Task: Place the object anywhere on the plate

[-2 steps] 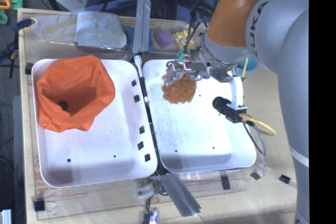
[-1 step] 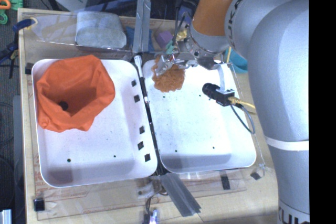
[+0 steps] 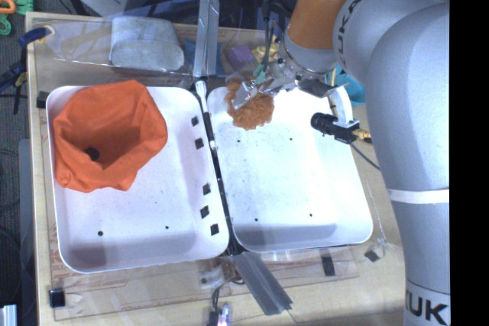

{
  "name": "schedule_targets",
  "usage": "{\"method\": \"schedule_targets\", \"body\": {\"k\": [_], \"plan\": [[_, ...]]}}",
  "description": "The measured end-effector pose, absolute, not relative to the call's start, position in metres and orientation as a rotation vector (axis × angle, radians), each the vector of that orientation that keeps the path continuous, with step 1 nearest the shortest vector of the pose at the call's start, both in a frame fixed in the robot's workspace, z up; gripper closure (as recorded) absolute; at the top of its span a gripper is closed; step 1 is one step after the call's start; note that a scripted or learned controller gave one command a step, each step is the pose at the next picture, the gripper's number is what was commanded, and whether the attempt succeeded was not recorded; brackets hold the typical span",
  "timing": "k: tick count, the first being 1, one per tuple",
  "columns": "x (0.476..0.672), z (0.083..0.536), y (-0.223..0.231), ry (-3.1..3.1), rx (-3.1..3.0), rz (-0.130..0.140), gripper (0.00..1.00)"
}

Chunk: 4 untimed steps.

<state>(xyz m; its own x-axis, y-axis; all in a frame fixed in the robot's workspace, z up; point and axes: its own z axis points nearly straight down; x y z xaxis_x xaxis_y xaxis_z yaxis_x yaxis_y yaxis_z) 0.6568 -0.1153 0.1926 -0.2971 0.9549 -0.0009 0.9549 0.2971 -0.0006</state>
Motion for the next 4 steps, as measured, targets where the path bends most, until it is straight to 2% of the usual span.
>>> {"method": "schedule_targets", "body": {"k": [1, 2, 3, 4], "plan": [[0.657, 0.228, -0.083, 2.7, 1.602, 0.001, 1.0], [0.657, 0.236, -0.068, 2.851, 1.312, 0.0, 1.0], [0.65, 0.391, -0.105, 2.755, 1.504, -0.001, 1.0], [0.657, 0.369, -0.108, 2.799, 1.431, -0.001, 1.0]]}}
